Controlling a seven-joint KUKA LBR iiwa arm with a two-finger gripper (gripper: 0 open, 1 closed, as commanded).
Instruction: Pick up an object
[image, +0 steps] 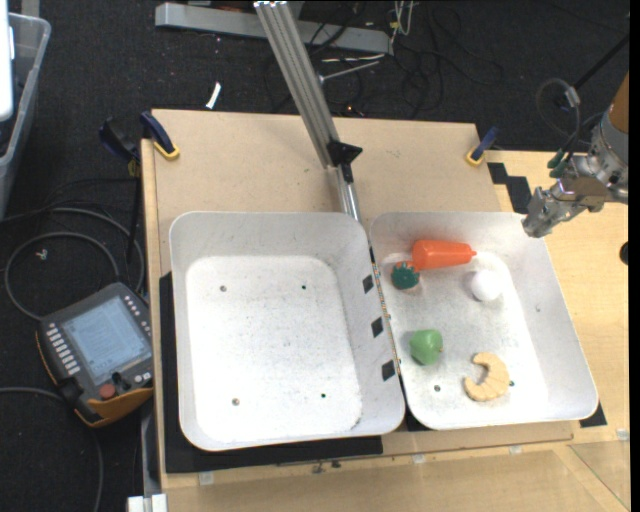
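The right bin (560, 330) holds an orange carrot (442, 254) with a dark green top (404, 277), a white ball (486, 286), a green lump (426, 345) and a tan croissant-shaped piece (488, 378). My gripper (541, 217) hangs at the bin's upper right corner, above its rim and to the right of the carrot. Nothing lies between its fingers.
The left bin (190, 240) sits beside the right one, with black clips along the shared edge. A grey metal pole (305, 85) slants down to the bins' junction. Clamps mark the bench corners. A teach pendant (98, 350) rests on the floor at left.
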